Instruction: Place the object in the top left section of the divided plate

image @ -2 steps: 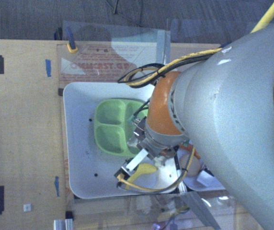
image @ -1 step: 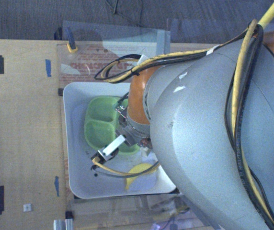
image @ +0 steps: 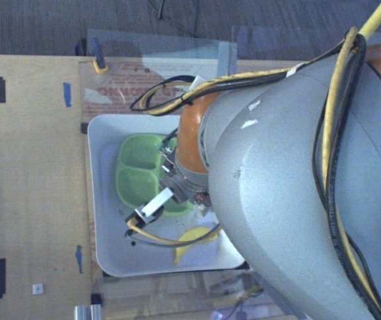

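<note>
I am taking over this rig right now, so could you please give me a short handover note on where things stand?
Gripper: over the right part of the green divided plate, mostly hidden by the arm; state cannot be told.
Yellow object: lies on the floor of the white bin, outside the plate, toward the view's bottom.
Done: nothing placed yet.
Left: grasp the yellow object, likely the one meant, and set it in the plate's top left section.

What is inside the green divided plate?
The visible sections of the green divided plate look bare; the arm covers its right part. A yellow object lies outside it in the white bin.
</note>
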Robot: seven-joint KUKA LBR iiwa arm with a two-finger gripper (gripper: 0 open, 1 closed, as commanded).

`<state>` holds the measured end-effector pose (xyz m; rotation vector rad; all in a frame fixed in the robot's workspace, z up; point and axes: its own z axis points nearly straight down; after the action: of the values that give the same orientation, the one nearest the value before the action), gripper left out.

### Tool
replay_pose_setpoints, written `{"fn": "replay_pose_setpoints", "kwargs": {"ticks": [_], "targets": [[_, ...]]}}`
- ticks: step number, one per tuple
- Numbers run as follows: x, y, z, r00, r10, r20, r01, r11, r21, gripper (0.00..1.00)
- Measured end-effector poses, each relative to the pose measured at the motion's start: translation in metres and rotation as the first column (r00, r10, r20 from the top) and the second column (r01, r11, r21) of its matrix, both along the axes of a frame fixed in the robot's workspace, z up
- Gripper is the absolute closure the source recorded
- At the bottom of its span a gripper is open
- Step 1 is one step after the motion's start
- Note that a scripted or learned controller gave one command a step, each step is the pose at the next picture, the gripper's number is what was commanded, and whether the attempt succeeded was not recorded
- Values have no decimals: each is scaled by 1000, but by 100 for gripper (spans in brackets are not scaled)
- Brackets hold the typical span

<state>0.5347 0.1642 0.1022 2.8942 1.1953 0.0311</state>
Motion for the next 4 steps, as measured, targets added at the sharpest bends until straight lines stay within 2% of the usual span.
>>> {"fn": "replay_pose_setpoints", "kwargs": {"ticks": [1,2,3,4], "targets": [[71,-25,63,926,-377,-23,377,926,3,0],[-28,-63,34,918,-397,-29,397,918,0,0],[9,-53,67,966,-259,-26,259,966,1,0],[9,-51,76,967,-255,-30,255,967,1,100]]}}
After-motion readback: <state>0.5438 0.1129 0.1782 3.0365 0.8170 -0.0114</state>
